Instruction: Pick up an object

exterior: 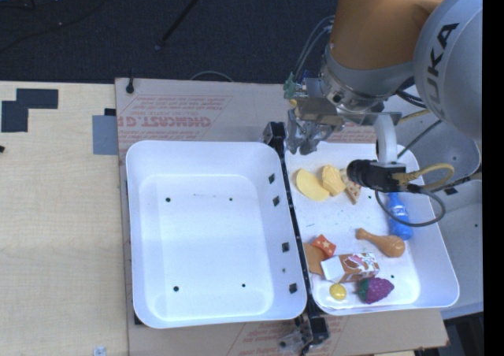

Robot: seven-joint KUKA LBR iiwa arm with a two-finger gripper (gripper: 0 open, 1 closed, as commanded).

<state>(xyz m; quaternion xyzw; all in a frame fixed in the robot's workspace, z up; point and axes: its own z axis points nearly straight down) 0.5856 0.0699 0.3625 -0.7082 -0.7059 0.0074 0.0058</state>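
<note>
The hand (pixel 305 140) is hovering at the right bin's (pixel 441 268) far edge; whether it is apart or together I cannot tell. Nothing seems lifted: the nearest pieces, yellow chips (pixel 320 183), are lying just beside it.

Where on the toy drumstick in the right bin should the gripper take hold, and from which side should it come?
Probably the thin shaft of the drumstick, to the left of its round end. It lies flat and almost level across the view in the right bin, so come from straight above, with fingers closing across the shaft. Bare bin floor lies on both sides; the blue item is nearest.
</note>
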